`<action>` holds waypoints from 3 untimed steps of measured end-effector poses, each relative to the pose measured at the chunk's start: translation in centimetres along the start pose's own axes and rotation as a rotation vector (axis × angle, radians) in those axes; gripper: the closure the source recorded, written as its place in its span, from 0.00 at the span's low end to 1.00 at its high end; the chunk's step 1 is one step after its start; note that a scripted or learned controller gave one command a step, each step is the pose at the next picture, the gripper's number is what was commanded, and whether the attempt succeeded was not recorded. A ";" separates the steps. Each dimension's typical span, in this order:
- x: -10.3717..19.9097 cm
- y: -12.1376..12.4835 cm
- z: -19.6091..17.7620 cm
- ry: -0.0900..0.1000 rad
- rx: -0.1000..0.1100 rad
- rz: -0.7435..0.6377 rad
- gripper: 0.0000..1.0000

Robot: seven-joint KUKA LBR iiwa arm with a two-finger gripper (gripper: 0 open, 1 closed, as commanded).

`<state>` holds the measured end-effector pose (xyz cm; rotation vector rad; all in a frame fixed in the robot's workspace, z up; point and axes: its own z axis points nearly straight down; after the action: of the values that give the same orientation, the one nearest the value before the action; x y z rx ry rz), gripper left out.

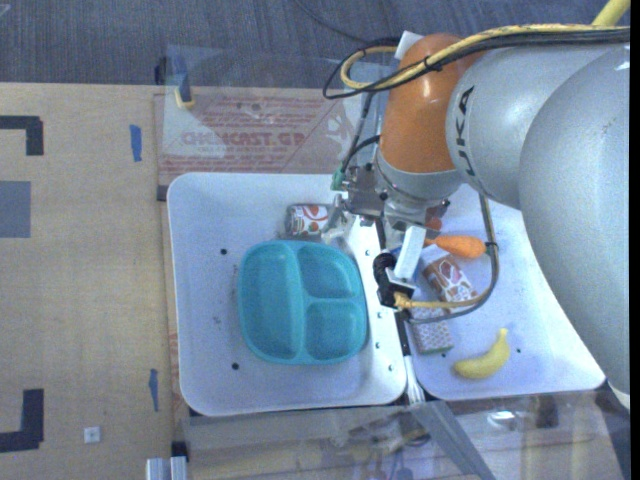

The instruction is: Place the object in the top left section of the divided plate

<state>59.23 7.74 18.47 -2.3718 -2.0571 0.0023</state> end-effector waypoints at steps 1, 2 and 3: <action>2.9 1.7 -13.6 -0.001 -0.003 -0.119 0.00; 3.0 1.8 -14.6 -0.002 -0.005 -0.122 1.00; -3.6 -5.5 -12.5 -0.001 -0.001 -0.359 1.00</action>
<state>53.35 4.99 30.94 -1.9670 -2.4479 0.0016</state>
